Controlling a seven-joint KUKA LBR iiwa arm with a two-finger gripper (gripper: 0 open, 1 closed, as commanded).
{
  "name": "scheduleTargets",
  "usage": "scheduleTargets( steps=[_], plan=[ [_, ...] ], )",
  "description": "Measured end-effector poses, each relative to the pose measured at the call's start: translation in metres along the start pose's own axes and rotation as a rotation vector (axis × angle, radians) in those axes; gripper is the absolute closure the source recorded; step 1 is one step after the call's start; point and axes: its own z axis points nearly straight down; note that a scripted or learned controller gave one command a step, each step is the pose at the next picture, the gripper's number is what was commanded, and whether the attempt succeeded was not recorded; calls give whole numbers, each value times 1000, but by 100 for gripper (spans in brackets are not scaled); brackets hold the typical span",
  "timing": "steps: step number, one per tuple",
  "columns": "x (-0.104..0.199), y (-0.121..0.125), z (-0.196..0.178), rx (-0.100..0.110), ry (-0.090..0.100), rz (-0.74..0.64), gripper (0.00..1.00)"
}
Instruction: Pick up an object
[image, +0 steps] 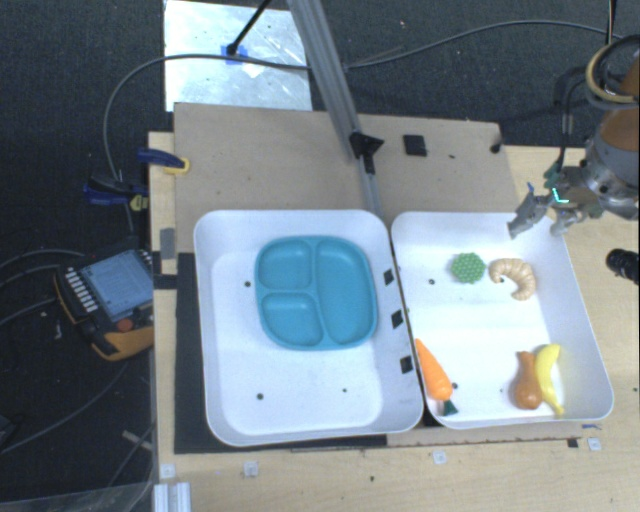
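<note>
A grey robot arm enters at the upper right of the frame, its wrist above the far right corner of the right bin (590, 330). Its gripper (541, 214) hangs over that bin's upper right rim, the two fingers spread apart with nothing between them.

Two shallow white bins sit side by side on a tan board. The left bin (230, 400) holds a blue divided plate (316, 291) near its centre, with bare white floor around it, most of it toward the bottom.

In the right bin, a green round object (467, 267) and a tan croissant (514, 276) lie just beside each other near the top, below and left of the gripper. An orange carrot (433, 369) lies along the bin's lower left edge. A yellow banana (548, 376) touches a brown object (527, 384) at the lower right, near the wall. The middle of this bin is open floor.
</note>
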Motion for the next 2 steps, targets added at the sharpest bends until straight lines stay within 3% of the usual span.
scheduleTargets(
  steps=[1,2],
  plan=[
    [0,1,-2,-4,-1,-1,0],
    [3,0,40,0,0,1,0]
  ],
)
